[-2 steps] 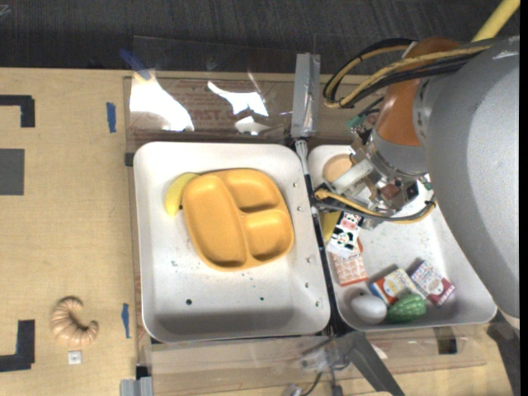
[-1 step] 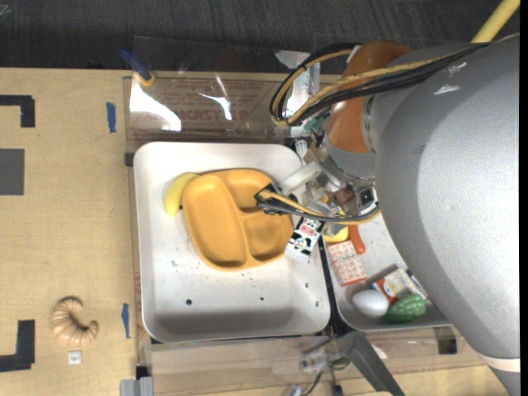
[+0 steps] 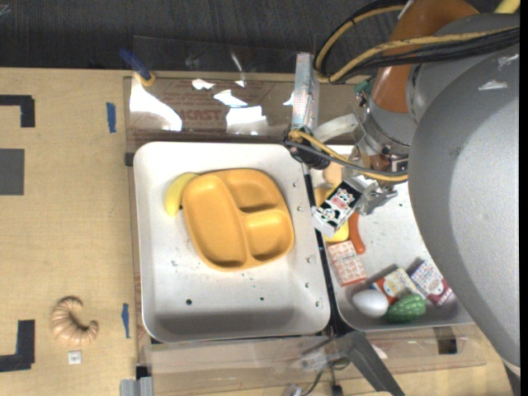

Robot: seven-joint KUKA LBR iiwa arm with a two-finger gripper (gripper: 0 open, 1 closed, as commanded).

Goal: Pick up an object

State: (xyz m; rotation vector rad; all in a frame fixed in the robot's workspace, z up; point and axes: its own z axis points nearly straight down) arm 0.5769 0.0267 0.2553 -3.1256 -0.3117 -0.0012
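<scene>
The gripper (image 3: 363, 190) hung over the upper left part of the right bin (image 3: 388, 250), and a small carton with a black-and-white cow pattern (image 3: 336, 207) lay tilted just below and left of it, close against the divide between the bins. Whether the carton sat between the fingers or only beside them could not be told, nor whether the fingers were apart or together. The arm (image 3: 462, 180) reached in from the right, its grey bulk covering much of the right bin, the orange band (image 3: 412, 48) above the wrist and cables looping over it. Lower in the right bin lay a patterned card (image 3: 346, 262), a white egg (image 3: 370, 303), a green piece (image 3: 407, 308) and small packets (image 3: 429, 280). The left bin (image 3: 165, 304) held a yellow divided tray (image 3: 238, 217) with a banana (image 3: 174, 193) at its left edge. A croissant (image 3: 73, 320) rested on the surface (image 3: 58, 221).
</scene>
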